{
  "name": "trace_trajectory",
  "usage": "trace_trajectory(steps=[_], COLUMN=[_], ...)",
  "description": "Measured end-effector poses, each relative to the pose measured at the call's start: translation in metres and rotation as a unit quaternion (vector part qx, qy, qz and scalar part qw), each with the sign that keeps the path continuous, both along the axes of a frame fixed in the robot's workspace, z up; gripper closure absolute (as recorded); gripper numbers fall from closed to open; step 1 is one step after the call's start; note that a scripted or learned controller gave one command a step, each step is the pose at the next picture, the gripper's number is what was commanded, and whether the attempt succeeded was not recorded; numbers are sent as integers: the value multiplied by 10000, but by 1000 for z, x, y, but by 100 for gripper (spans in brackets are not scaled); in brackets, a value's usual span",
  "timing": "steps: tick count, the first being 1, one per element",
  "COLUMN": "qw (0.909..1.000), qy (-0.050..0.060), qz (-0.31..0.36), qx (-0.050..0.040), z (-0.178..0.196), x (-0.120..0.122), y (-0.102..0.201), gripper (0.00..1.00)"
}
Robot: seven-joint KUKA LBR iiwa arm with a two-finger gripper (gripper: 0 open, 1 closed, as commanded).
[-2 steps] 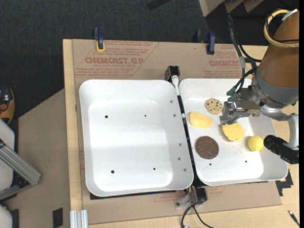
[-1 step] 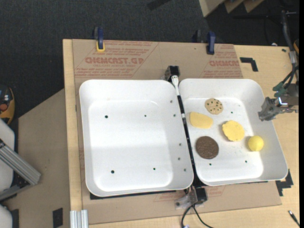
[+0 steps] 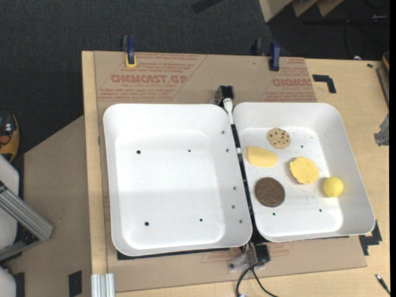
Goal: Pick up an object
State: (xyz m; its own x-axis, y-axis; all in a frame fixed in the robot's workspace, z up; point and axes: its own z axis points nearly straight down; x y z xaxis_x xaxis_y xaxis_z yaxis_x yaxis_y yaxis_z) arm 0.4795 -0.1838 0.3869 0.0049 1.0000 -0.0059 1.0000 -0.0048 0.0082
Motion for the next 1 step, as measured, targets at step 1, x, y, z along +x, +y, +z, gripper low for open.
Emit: trace_trajectory(steps=[1], qw=[9999], qy=[87], qz=[50], qx=[51], z=[-101], x=[27], y=[53], gripper=[100])
